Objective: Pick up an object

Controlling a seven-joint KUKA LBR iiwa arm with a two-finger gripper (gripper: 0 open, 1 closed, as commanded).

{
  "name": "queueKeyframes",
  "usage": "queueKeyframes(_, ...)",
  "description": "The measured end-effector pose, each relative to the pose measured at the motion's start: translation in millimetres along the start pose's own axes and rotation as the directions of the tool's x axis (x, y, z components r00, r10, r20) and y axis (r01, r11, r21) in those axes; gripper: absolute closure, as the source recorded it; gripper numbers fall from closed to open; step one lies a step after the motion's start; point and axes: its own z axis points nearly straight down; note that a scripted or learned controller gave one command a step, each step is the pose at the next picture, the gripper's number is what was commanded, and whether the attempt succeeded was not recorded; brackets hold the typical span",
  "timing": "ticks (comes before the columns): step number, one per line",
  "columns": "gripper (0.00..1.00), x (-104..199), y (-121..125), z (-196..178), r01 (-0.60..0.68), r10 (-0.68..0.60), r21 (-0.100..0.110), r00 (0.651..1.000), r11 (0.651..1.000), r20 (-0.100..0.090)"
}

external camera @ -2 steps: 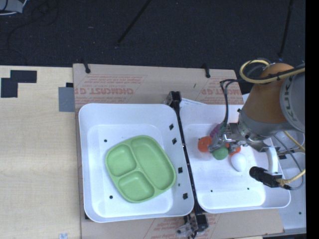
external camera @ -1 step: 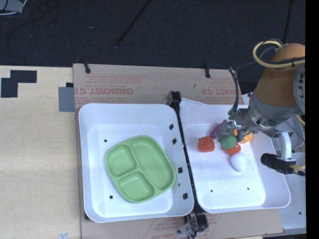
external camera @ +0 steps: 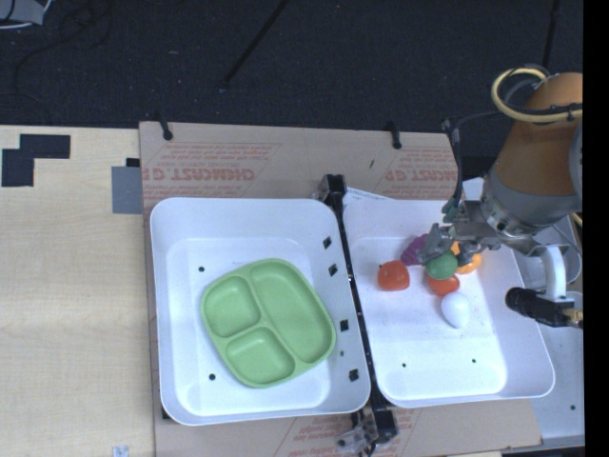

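Bins, two, shallow white plastic, side by side on the bench. Left bin (external camera: 181, 255): one light green three-compartment plastic plate (external camera: 267, 323). Right bin (external camera: 514, 369): red-orange round toy (external camera: 392, 276), white egg-shaped piece (external camera: 456, 310), and a tight cluster of purple piece (external camera: 415, 249), green round piece (external camera: 441, 266) and orange piece (external camera: 467, 258). Gripper (external camera: 447, 243) sits low over that cluster (crowding hides its state; cannot tell).
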Motion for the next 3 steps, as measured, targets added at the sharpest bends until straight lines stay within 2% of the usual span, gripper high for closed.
queueKeyframes(1,1.0,45,-6,-6,0.003,-0.003,0.003,1.0,1.0,-0.002)
queueKeyframes(2,1.0,107,-20,-3,0.005,-0.005,0.005,1.0,1.0,-0.002)
queueKeyframes(3,1.0,158,-33,11,0.004,-0.004,0.005,1.0,1.0,-0.001)
